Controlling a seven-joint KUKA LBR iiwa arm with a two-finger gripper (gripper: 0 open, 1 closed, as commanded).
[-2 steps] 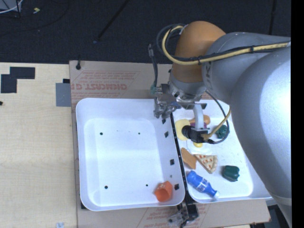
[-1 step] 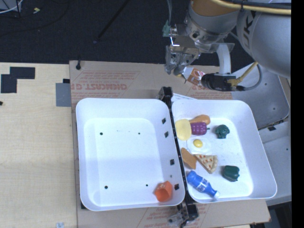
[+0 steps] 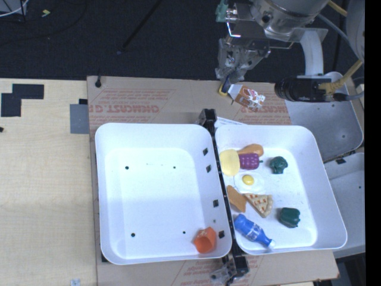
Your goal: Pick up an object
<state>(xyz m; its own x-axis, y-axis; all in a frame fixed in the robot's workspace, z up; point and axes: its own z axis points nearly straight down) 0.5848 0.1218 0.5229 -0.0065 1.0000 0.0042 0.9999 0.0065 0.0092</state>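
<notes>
We see the tool (image 3: 234, 76) raised above the far edge of the counter (image 3: 47, 159), beyond the right bin (image 3: 324, 177); we cannot tell its state. A small packet (image 3: 248, 98) lies just beside it, long axis running left to right. The right bin holds eight toys, among them one blue bottle (image 3: 252, 230) lying slantwise. The left bin (image 3: 110, 159) holds one orange cup (image 3: 205, 241).
</notes>
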